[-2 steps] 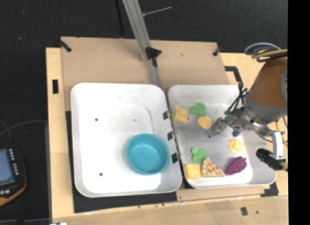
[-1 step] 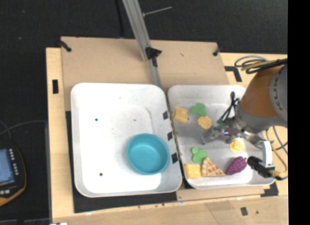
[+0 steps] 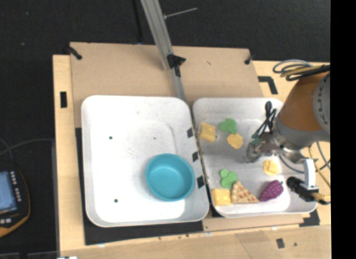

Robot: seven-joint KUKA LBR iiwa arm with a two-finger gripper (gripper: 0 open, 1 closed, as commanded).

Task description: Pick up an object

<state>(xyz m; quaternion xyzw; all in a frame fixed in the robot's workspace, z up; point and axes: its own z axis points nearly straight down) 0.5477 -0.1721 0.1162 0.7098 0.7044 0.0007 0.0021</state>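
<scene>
Blue bowl [image 3: 168,176] sits in left bin [image 3: 111,124], untouched. Your end effector [image 3: 257,153] low in right bin [image 3: 245,107] (finger state unclear), beside yellow piece [image 3: 271,167]. Nothing lifted yet.

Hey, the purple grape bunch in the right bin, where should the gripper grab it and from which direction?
Probably straight from above, closing across the narrow width of the purple grape bunch at its middle. It lies flat and elongated, tilted toward the bin's near right corner. The waffle wedge lies just left of it and the right bin wall is close behind, so fingers should straddle its short axis, not its ends.
</scene>
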